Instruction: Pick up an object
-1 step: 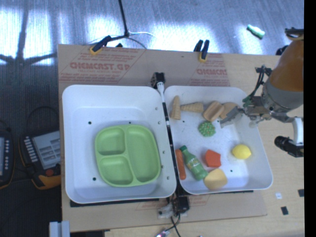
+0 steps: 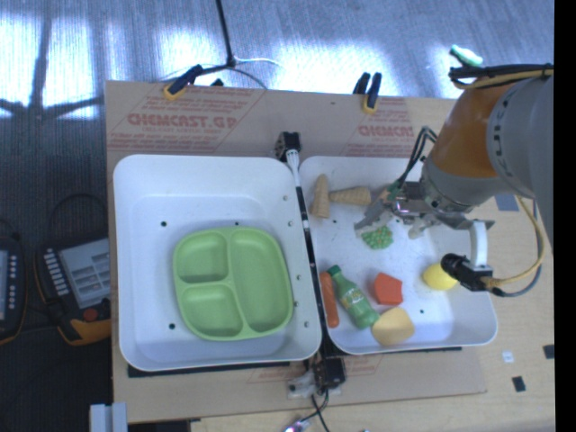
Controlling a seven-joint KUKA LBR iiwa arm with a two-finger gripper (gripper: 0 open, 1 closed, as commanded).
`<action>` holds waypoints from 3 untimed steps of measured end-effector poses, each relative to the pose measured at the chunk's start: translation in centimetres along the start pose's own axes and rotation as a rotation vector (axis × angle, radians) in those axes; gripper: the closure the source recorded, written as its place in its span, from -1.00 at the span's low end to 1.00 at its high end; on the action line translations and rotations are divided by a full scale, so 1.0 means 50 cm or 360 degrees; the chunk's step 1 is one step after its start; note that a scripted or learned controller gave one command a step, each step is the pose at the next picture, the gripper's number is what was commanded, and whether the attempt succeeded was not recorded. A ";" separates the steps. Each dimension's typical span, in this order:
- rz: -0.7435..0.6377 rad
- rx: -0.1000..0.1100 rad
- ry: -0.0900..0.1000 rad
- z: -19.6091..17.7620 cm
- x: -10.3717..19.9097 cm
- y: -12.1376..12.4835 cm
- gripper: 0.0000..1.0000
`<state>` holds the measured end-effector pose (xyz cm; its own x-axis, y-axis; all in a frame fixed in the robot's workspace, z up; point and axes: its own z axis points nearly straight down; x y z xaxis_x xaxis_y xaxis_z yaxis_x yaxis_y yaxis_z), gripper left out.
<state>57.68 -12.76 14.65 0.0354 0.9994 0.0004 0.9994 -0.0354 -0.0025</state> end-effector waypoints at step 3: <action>-0.0802 -0.0028 -0.0018 0.091 -0.005 0.083 1.00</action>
<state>61.79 -13.18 10.07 -0.4512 0.8923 -0.0136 0.8922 0.4514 0.0117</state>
